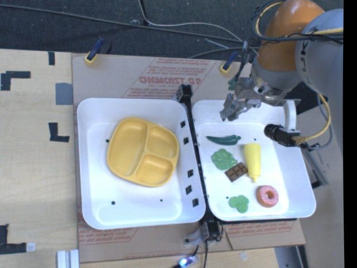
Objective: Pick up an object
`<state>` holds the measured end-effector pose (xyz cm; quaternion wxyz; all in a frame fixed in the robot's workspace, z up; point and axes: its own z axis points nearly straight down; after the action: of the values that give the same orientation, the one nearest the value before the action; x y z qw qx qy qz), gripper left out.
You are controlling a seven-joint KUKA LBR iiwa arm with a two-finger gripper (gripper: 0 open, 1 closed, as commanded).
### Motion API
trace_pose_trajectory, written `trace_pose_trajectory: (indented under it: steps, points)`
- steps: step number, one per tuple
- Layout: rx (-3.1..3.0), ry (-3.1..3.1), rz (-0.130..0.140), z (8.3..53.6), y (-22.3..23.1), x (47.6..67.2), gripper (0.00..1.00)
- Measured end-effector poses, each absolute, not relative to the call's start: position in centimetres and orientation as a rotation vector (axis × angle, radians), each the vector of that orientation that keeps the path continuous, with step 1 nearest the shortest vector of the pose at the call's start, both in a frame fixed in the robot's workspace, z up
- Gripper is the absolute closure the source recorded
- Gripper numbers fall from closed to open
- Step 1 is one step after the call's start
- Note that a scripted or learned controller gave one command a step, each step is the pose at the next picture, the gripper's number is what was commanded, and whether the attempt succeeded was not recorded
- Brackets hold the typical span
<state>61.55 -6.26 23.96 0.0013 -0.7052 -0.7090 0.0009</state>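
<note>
Above the pink donut and green pepper, the gripper hangs tilted, its grip state indiscernible, carrying nothing visible.

green chili, lettuce leaf, chocolate, yellow corn, pink donut, broccoli

Open white floor along the near strip of the left bin beside the yellow divided plate, whereas in the right bin crowded middle with green pepper, lettuce leaf, chocolate piece, yellow bottle, doughnut and broccoli.
</note>
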Motion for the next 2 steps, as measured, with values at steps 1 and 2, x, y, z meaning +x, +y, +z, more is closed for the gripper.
trace_pose_trajectory:
  steps: [1,2]
  points:
    - [-2.213,-2.226,0.003,22.6,-0.8,61.9,1.00]
    - [-2.213,-2.226,0.003,21.5,4.7,61.3,1.00]
